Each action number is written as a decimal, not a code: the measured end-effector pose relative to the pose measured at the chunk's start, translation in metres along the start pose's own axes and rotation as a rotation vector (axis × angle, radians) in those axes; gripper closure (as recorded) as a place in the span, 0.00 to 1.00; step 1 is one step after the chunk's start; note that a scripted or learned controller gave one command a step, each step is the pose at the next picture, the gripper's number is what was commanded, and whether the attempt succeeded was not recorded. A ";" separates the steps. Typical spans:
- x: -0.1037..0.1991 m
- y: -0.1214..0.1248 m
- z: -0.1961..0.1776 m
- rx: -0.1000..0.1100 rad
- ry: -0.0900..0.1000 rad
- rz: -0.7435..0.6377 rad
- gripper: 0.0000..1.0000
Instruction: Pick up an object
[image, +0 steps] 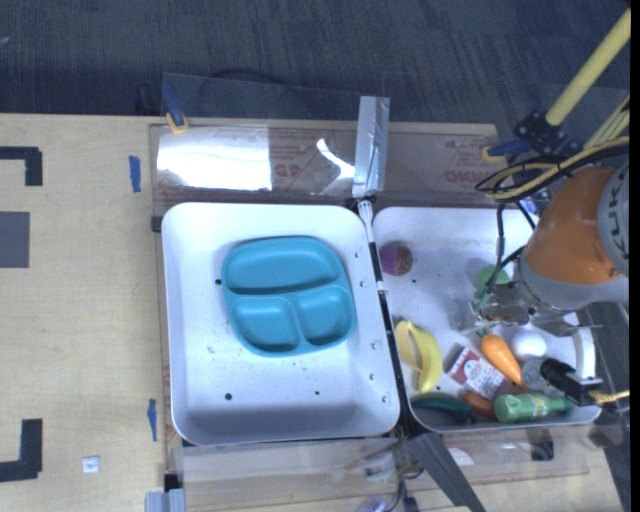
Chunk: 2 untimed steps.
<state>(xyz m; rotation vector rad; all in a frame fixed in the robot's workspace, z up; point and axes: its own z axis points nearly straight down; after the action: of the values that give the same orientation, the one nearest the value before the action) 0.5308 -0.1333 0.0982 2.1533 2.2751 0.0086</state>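
Observation:
The right white bin (440, 250) holds a purple round fruit (396, 258) at its back left, a yellow banana (420, 354) by the dividing wall, and a cluster near the front. That cluster is an orange carrot (500, 358), a white egg (529, 345), a red-and-white packet (474, 372) and a green bottle (530, 406). The arm's orange band (570, 240) hangs over the bin's right side. My gripper (492, 305) is low inside the bin, just above and left of the carrot and egg. I see nothing held in it.
The left white bin (185, 300) carries a blue divided plate (288, 295). A dark green item (438, 404) lies at the right bin's front wall. Yellow and black cables (545, 150) hang behind the arm. A clear panel (300, 160) stands behind both bins.

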 end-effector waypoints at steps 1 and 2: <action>0.013 -0.048 0.010 0.001 0.001 -0.193 1.00; 0.102 -0.010 -0.090 0.001 0.005 -0.173 1.00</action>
<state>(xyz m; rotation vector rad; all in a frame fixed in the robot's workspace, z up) 0.5142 -0.0319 0.1875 1.9519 2.4555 0.0119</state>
